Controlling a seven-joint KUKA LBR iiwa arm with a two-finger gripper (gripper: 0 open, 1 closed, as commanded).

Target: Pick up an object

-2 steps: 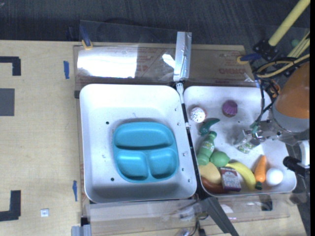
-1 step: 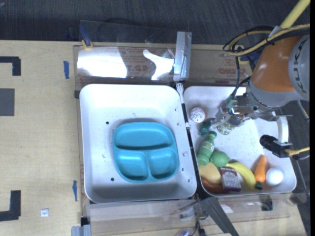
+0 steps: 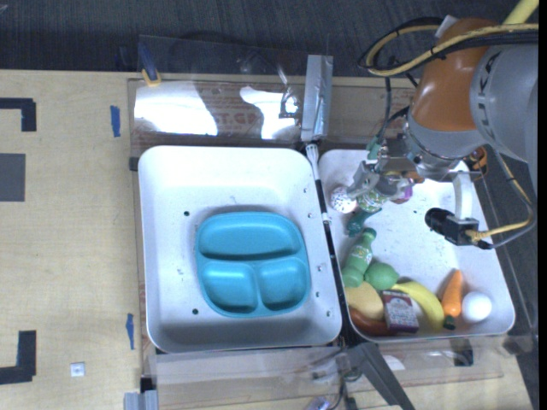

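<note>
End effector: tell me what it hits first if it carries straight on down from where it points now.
Probably the bare floor of the right bin: the end effector hangs over its upper left part. The green bottle lies just below it in the picture, so a graze is possible; depth is unclear.

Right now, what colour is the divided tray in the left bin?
Light blue tray, seen in the camera view.

Two white bins [image 3: 162, 229], one blue tray [image 3: 252, 259]

A small clear bottle [image 3: 366, 200] with a pale round cap is seen tilted near the far left corner of the right bin [image 3: 500, 272].
</note>
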